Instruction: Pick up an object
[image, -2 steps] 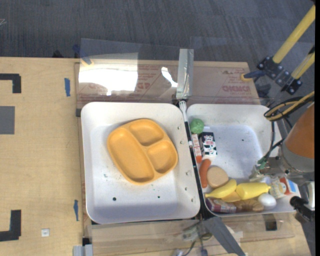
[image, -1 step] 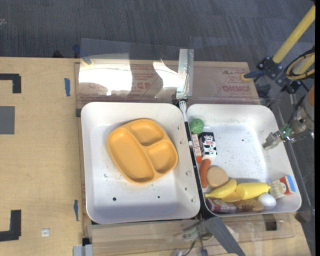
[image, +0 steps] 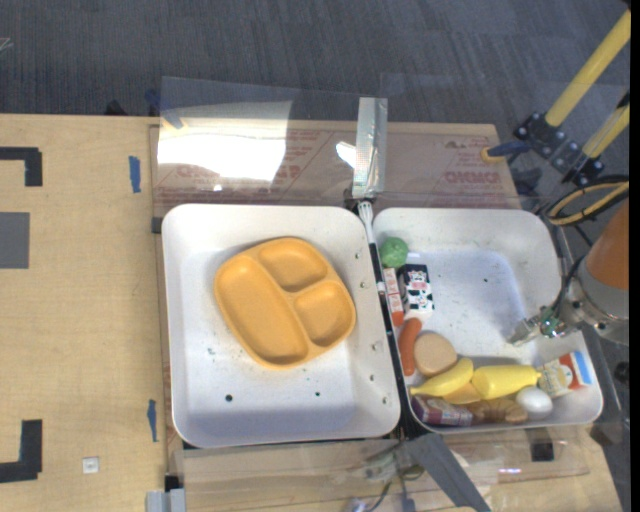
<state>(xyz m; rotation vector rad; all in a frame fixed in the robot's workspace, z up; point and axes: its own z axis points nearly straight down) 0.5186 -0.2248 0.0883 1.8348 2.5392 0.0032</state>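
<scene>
Left bin (image: 190, 330): one orange divided plate (image: 285, 300), centred. Right bin (image: 500, 270): green ball (image: 394, 251), cow-print carton (image: 416, 288), carrot (image: 408, 343), bread roll (image: 435, 352), bananas (image: 480, 380), white egg (image: 534, 402) along its left and near sides; no lettering legible. Gripper (image: 533, 328) at the bin's right edge, state cannot be told.

- right bin (image: 500, 265): toys heaped along its near wall
- yellow banana (image: 505, 380) lying flat, touching a yellow piece (image: 447, 381)
- tan round piece (image: 434, 352) just behind those
- green ball (image: 394, 251) at far-left corner
- white egg (image: 534, 402) near the banana's right end
</scene>
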